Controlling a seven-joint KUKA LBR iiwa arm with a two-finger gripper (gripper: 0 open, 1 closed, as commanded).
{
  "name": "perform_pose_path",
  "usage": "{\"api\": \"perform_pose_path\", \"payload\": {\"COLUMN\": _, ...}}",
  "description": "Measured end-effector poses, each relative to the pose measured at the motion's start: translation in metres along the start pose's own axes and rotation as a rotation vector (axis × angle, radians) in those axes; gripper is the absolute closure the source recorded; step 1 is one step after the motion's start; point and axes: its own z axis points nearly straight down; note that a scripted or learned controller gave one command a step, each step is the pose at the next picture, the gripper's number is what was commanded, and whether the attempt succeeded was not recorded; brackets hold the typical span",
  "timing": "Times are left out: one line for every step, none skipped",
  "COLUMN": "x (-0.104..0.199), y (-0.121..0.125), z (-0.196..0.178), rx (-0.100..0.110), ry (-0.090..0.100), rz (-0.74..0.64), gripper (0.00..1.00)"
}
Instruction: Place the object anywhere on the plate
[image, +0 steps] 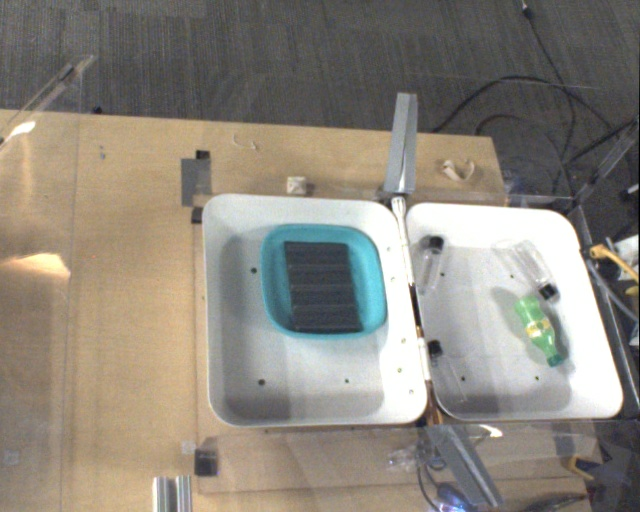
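A teal square plate (273, 268) with rounded corners lies in the left white bin (232, 340), toward its far side. On the plate rests a dark grey ridged rectangular block (322, 287), lying flat and covering most of the plate's middle. Nothing is touching the block.
The right white bin (480, 320) holds a green bottle (541, 330) at the right, a clear bottle with a black cap (530, 265) behind it, and two small clear black-capped vials (431, 258) (444, 362) along the left wall. A grey post (402, 145) stands behind the bins' seam. Cables lie at the right.
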Motion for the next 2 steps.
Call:
{"api": "perform_pose_path", "payload": {"x": 0.0, "y": 0.0, "z": -0.002, "rx": 0.0, "ry": 0.001, "rz": 0.001, "gripper": 0.0}}
{"api": "perform_pose_path", "payload": {"x": 0.029, "y": 0.006, "z": -0.126, "rx": -0.002, "ry": 0.002, "rz": -0.003, "gripper": 0.0}}
